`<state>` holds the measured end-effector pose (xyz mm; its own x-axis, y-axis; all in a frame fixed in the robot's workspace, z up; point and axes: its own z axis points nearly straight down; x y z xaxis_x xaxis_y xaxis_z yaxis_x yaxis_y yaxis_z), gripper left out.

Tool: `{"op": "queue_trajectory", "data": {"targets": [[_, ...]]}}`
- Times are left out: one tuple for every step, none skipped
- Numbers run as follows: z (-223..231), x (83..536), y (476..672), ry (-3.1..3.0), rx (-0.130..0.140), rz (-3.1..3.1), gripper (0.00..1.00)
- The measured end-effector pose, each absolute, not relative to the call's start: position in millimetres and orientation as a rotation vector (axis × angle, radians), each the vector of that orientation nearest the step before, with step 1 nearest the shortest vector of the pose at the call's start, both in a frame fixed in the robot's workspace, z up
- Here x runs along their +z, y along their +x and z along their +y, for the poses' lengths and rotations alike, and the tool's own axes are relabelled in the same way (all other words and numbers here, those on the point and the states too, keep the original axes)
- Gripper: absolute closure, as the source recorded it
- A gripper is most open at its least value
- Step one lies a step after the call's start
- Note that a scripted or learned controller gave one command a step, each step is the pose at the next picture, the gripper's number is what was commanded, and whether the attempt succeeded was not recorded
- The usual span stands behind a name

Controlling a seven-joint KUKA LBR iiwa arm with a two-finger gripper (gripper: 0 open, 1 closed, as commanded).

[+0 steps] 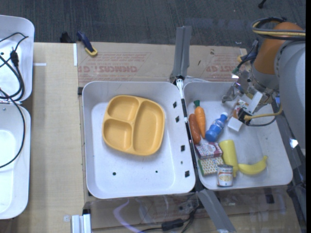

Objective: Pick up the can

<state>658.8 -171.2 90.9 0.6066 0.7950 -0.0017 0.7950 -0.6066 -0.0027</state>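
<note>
The can (224, 174) is small, with a silver lid and an orange-and-white label. It stands upright at the front edge of the right bin (272, 144), just in front of a yellow cylinder (228, 153) and a patterned box (210, 166). My gripper (233, 97) hangs over the back of the right bin, above and behind a blue bottle (215, 128). It is far from the can and nothing shows in its grasp.
The right bin also holds a carrot (200, 119), a reddish sausage (194, 128), a pink box (208, 149) and a banana (252, 166). The left bin (97, 169) holds a yellow divided plate (133, 124). A grey divider (182, 52) stands between the bins.
</note>
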Motion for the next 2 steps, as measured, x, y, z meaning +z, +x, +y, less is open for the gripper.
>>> {"op": "queue_trajectory", "data": {"targets": [[-181.8, 140.5, 613.4, -2.899, 0.006, -1.205, 0.0], [-200.5, 107.1, 625.3, -2.896, -0.035, -1.233, 0.0]]}}
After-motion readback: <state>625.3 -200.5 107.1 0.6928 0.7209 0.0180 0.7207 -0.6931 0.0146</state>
